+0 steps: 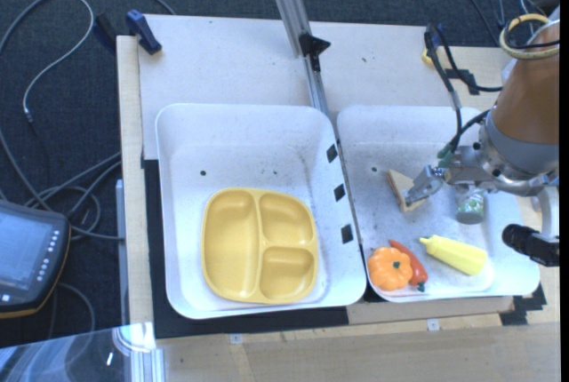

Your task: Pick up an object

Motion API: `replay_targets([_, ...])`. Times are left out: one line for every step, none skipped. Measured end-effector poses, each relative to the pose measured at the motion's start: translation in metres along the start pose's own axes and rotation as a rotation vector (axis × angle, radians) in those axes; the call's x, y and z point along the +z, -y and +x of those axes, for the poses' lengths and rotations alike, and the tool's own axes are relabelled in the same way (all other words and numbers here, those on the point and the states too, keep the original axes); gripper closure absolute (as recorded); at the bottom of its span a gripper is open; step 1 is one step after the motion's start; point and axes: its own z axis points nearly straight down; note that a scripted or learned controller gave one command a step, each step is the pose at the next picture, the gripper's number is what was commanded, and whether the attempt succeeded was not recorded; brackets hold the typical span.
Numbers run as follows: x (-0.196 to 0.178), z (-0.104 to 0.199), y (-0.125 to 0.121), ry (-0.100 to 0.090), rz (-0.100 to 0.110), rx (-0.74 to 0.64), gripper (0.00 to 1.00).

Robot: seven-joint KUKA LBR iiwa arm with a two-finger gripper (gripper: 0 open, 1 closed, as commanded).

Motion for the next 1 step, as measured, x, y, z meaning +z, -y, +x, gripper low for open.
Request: replay_targets([0.0605,0.0056,0.0061,-0.001,0.002,-0.001,0.00])
